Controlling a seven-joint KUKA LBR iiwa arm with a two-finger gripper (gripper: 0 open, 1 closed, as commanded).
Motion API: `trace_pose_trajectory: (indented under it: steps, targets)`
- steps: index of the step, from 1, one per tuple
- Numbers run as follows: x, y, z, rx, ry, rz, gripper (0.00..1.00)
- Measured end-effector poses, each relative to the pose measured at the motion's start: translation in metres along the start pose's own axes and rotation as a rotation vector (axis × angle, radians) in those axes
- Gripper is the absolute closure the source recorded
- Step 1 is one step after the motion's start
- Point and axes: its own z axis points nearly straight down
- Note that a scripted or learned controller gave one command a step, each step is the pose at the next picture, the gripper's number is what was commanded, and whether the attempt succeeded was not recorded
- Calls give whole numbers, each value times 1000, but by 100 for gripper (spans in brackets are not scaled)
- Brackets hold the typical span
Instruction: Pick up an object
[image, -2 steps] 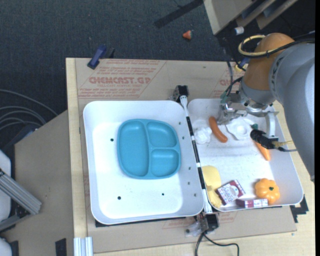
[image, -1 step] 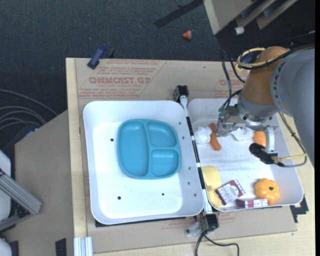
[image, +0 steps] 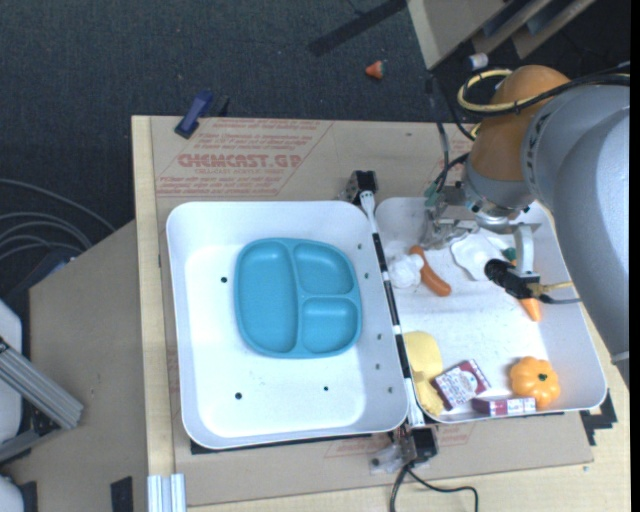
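The arm (image: 560, 130) reached into the far end of the right bin (image: 585, 345), its gripper (image: 455, 222) low over a white wad (image: 406, 270) and orange sausage (image: 434, 277). Whether it held anything I cannot tell. A blue tray (image: 296, 296) lay in the left bin (image: 200, 330); a pumpkin (image: 534, 378) sat near right.

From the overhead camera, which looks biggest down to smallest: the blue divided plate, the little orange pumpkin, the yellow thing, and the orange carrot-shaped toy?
1. Blue divided plate, by far the largest.
2. Yellow thing, though a packet hides part of it, so this place is unsure.
3. Orange pumpkin and carrot-shaped toy look close: the pumpkin is rounder, the carrot longer and thinner. I would not rank them.
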Motion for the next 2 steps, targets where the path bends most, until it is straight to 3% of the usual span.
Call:
trace_pose_trajectory:
  steps: [1, 2]
  targets:
    - [7, 0, 0, 2, 0, 1, 0]
    - [-8, -128, 1, 3, 1, 3, 0]
